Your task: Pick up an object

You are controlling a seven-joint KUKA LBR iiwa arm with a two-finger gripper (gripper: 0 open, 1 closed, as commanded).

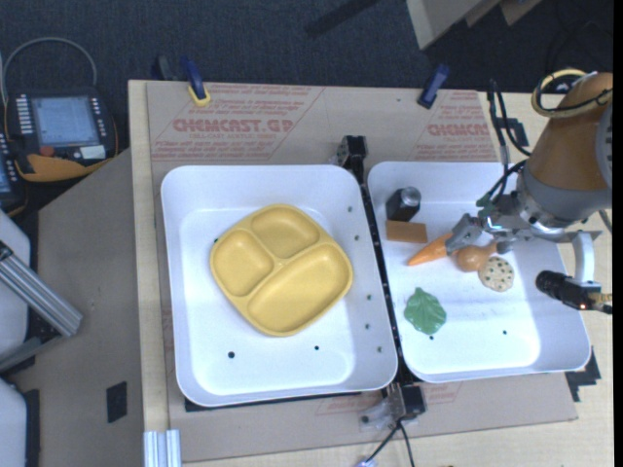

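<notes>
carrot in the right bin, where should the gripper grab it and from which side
Probably across the carrot's thicker middle, coming straight down from above. It lies flat on the right bin, tapering to a point at its left end, so the tip would likely slip. Its right end is crowded: the gripper and a small brown object sit there, and a brown block lies just above.

- Yellow divided plate (282, 268) lies in the left bin (185, 290).
- Handheld control pendant (60, 129) sits off the bench, left.
- Brown board (292, 115) lies beneath both bins.
</notes>
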